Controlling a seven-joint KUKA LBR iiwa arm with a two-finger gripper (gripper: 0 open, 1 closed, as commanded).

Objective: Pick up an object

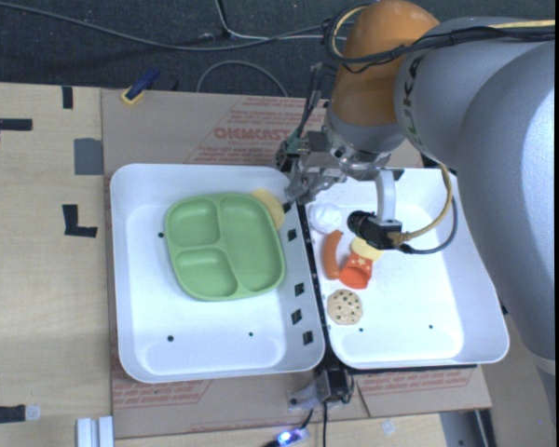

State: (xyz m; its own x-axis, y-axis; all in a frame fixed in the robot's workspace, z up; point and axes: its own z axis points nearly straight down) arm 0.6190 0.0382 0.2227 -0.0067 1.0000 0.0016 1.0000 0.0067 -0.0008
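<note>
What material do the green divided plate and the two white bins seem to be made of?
The green divided plate looks like moulded plastic with a matte finish: one even colour, rounded compartment ridges. The left bin and the right bin look like thin white plastic, smooth and slightly glossy, with rounded rims; painted metal cannot be excluded.

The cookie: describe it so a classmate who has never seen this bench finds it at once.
Start at the right bin. Near its left wall, below the orange carrot and the red item, lies the cookie. It alone is round, flat, tan and dark-speckled.
</note>
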